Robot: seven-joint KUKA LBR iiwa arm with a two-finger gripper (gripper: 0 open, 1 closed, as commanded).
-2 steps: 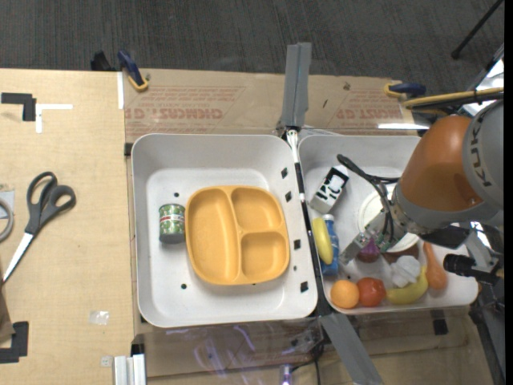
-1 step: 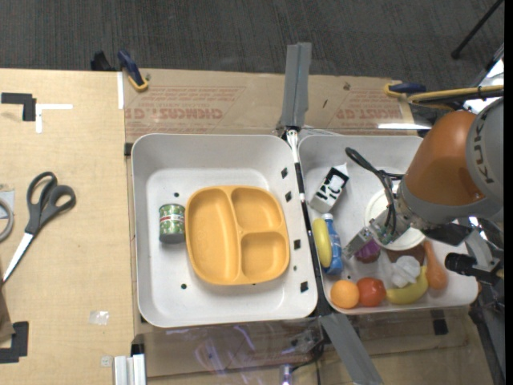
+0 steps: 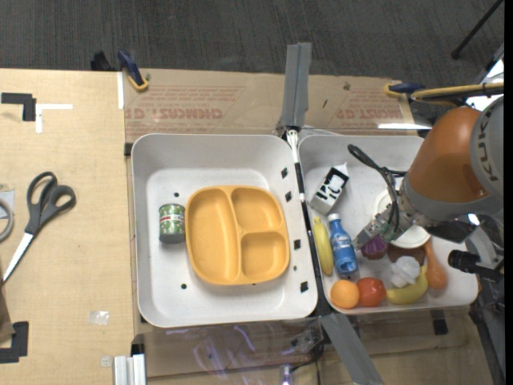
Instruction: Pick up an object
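- Right now we've got the arm (image 3: 449,163) reaching in from the right, over the right bin (image 3: 365,147); its wrist sits low in the clutter.
- The pincer (image 3: 377,233) looks to be down by the purple thing (image 3: 373,249). Can't tell its state, as the wrist housing hides the tips.
- We see nothing lifted, so by our read the pick is not yet done.
- Likely targets are all in the right bin: blue bottle (image 3: 342,245), yellow piece (image 3: 322,245) at the bin's left wall, orange (image 3: 345,294), tomato (image 3: 370,292), banana (image 3: 406,292), carrot (image 3: 435,268), black-and-white box (image 3: 329,188).
- Key relation: the purple thing lies just below the pincer, touching or nearly so; we can't say which.
- The bottle is just left of the pincer, long axis running top to bottom of the view, cap end up. A grip across its narrow width would suit, i.e. closing left-right.
- Left bin (image 3: 152,239) holds a yellow divided tray (image 3: 237,235) and a small green can (image 3: 171,222), both well apart from the pincer.
- Scissors (image 3: 38,207) lie on the surface (image 3: 64,295), far left.
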